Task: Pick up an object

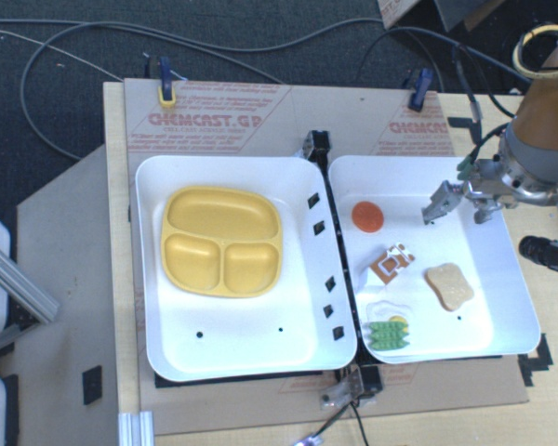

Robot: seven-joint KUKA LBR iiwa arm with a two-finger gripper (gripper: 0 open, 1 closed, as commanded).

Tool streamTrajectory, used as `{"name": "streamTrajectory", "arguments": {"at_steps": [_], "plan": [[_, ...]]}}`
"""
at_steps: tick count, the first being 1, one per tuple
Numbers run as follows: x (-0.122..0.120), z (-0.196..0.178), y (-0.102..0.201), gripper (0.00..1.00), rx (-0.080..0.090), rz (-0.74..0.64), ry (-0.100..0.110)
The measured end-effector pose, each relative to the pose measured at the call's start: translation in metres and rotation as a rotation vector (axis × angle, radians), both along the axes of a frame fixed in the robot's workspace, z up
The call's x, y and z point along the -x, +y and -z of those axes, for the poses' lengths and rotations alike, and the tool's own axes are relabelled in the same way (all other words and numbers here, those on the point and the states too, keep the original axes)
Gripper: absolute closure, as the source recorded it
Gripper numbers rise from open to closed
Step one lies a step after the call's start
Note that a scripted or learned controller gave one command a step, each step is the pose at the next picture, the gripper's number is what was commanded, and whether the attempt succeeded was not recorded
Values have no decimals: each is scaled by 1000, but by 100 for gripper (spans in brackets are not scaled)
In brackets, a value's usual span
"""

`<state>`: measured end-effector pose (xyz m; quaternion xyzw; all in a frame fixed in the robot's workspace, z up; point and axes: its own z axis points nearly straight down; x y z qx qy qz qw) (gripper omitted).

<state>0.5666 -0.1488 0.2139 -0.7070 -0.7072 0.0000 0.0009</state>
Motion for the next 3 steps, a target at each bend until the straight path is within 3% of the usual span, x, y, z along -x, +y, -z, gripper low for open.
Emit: {"name": "streamTrajectory", "arguments": {"at_steps": [2, 3], "plan": [[-2, 96, -2, 0, 0, 2, -1], [-8, 106, -5, 0, 8, 1, -21]]}}
